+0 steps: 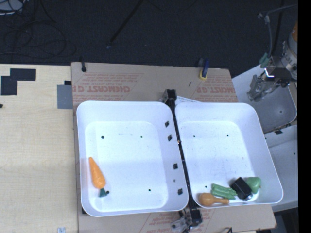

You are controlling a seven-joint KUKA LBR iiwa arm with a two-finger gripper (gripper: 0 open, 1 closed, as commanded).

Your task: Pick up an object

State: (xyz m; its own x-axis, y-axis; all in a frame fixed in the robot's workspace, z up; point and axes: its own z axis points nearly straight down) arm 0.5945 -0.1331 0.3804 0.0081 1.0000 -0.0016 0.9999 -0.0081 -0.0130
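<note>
Camera view inspection: your likeliest target is the orange carrot (96,173), lying alone on the floor of the left bin (121,109), near that bin's left wall and front corner, its green stalk end pointing toward the front. It is well apart from everything else, so you have room to come straight down over its thick middle and close across its width rather than along its length.

Measured from the carrot, the right bin (218,111) lies well to the right past the black divider (176,149). Its front right corner holds a crowded group: an orange pear-shaped piece (212,199), a green pod (223,191), a black block (241,188) and a green lump (253,183), touching or overlapping. Avoid these; a clean grip looks doubtful.

The jaws (257,87) hang far to the upper right of the carrot, outside both bins; you cannot tell their state. Both bins sit on brown cardboard (126,81) over a pale wood tabletop (34,149), with dark floor and cables behind.
</note>
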